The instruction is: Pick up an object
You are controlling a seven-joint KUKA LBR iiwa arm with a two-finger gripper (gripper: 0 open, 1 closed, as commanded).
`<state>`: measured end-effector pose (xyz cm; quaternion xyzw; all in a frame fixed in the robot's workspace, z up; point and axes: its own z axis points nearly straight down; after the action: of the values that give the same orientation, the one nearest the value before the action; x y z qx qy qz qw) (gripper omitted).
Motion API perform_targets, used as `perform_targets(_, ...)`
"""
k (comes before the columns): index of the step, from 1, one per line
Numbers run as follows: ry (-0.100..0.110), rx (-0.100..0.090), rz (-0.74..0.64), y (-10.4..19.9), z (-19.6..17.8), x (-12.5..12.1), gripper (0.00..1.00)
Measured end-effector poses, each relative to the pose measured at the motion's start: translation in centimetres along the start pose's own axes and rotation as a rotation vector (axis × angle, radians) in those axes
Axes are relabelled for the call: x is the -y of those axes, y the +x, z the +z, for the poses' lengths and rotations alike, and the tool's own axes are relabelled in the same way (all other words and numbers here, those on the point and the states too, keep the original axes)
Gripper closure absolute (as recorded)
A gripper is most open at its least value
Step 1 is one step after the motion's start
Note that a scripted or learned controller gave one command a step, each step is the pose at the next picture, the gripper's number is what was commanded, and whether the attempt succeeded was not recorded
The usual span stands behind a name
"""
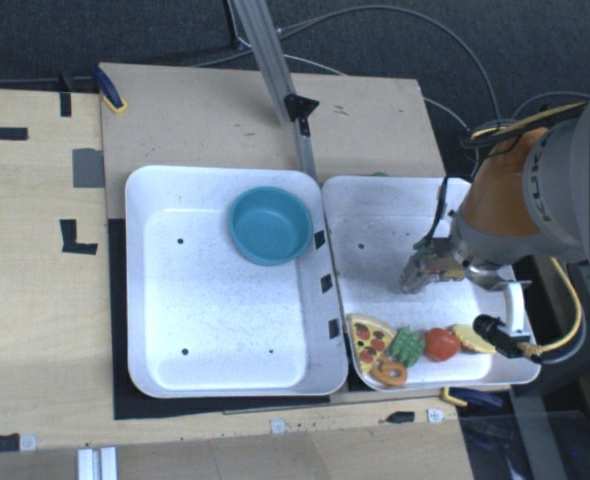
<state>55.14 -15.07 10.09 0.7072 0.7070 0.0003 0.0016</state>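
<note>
Nearest us, along the right bin's [375, 218] front edge, we see a pizza slice [371, 339], a green toy [407, 345], a tomato [441, 344] and a banana [471, 338]; above them the gripper [418, 275] hangs over bare floor, its state unclear to us; farther left, a blue bowl [271, 226] sits in the left bin [175, 298]
</note>
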Motion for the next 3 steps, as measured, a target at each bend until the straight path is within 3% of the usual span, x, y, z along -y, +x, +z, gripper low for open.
perform_targets(3,-0.002,-0.001,-0.001,0.4,-16.3,-0.5,1.00)
